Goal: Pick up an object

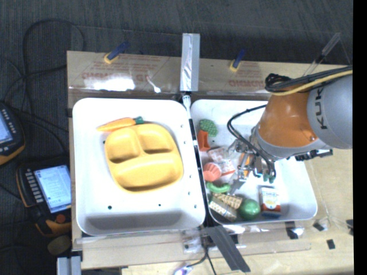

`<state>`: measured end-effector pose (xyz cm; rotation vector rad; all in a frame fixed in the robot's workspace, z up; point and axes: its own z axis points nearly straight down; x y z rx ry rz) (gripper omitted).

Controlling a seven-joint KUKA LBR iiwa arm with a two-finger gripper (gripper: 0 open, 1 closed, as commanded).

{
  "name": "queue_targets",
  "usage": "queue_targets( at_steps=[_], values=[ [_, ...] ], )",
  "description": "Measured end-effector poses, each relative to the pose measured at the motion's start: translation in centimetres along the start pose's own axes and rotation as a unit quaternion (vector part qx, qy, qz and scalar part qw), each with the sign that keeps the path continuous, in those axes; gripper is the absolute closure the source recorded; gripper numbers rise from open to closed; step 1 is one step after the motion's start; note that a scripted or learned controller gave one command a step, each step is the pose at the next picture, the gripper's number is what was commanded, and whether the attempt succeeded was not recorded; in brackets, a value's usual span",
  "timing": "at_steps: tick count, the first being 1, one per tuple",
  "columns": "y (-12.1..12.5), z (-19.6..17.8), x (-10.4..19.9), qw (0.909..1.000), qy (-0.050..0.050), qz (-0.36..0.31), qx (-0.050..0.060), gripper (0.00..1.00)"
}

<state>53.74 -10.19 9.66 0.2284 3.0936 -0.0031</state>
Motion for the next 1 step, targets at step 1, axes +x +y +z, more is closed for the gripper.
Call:
queue_targets(
  at_steps=[1],
  values=[
    [0.51, 0.15, -0.48, 1.0000, 0.005, 0.003, 0.002, 0.00]
  ],
)
